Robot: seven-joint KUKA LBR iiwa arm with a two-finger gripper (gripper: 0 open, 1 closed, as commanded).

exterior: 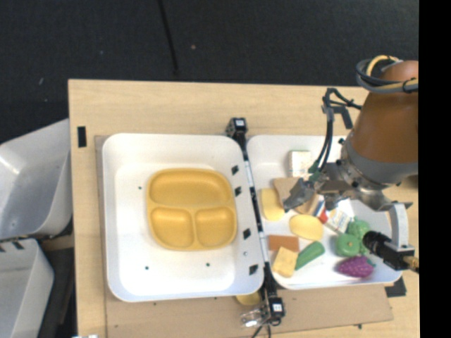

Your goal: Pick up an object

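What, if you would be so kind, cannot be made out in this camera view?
- Gripper: dark and blurred against the clutter; its state is unreadable.
- Toys in the right bin: those under the arm's wrist are hidden.
- Small yellow thing below the bins: mostly hidden by the left bin rim.
- White object: too blurred to identify.

Right bin (271, 150) crowded with toy food (305, 226) — left bin (127, 273) open around the yellow tray (191, 208).

One fixed cam above bench (84, 189), slanted down, both bins (127, 273) in frame
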